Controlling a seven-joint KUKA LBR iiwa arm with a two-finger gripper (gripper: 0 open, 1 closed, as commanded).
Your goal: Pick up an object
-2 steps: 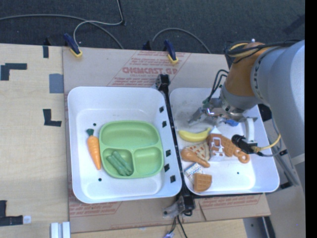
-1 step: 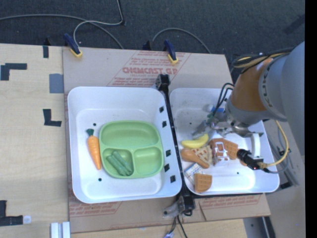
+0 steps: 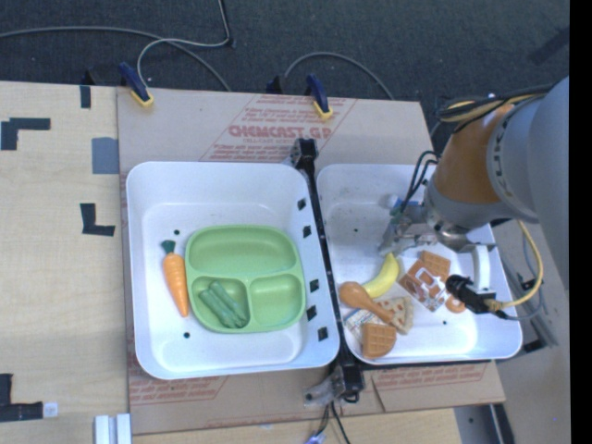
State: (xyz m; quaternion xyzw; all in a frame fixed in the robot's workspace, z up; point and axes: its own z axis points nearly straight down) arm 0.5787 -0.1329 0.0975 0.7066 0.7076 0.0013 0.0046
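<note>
My gripper hangs low over the right bin, just above the upper tip of a yellow banana. Around the banana lie a brown drumstick-like toy, a tan cracker wedge, an orange cookie and a brown-and-white waffle piece. I see nothing held in the gripper. The arm's grey body and orange band cover the bin's right rear part.
The left bin holds a green divided plate with green beans in one section, and a carrot beside it. A black divider runs between the bins. Cables and clamps lie beyond the cardboard.
</note>
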